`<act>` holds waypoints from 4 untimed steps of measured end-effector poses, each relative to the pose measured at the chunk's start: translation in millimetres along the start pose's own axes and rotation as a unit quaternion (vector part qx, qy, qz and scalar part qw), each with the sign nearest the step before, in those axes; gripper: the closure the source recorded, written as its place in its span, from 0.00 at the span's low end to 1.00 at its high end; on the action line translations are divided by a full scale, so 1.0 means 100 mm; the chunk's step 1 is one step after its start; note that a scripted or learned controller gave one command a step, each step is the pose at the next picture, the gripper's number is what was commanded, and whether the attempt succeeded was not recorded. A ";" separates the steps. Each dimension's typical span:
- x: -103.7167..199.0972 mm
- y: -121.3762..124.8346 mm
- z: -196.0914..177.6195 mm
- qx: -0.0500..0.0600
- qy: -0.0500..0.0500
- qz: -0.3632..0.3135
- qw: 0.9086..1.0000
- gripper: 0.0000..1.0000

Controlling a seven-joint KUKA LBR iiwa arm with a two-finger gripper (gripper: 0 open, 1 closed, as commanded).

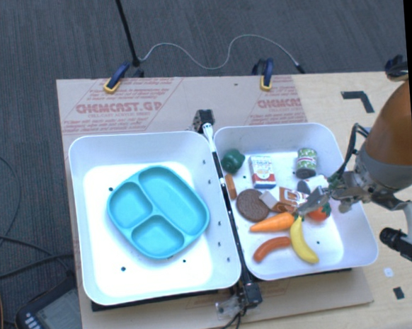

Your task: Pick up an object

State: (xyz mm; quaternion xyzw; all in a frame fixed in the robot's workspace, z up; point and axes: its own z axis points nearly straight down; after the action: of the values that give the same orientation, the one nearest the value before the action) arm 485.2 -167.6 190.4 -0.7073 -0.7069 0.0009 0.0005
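The right bin (354,244) holds several toy foods: a green pepper (232,160), a white and red carton (262,170), a green can (306,162), a brown round cookie (252,204), a carrot (273,223), a banana (302,240), a sausage (271,247) and a red tomato (318,214). My gripper (314,201) reaches in from the right, low over the middle of this bin. It sits just above the tomato and beside a small brown packet (287,198). I see nothing lifted off the bin floor.
The left bin (94,275) holds a blue three-compartment plate (158,211). The arm's grey wrist and orange band (396,138) hang over the right bin's right wall. Clamps (265,74) and cables lie on the board behind the bins.
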 end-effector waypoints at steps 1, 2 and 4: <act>0.34 0.20 0.90 -0.006 0.001 -0.001 1.000 0.00; 0.34 0.23 0.77 -0.010 0.002 0.000 1.000 1.00; 0.76 -0.02 0.06 0.000 0.000 -0.001 1.000 0.00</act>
State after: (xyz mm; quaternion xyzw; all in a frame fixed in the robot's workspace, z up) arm 483.6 -91.8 184.1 -0.7069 -0.7073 0.0003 0.0004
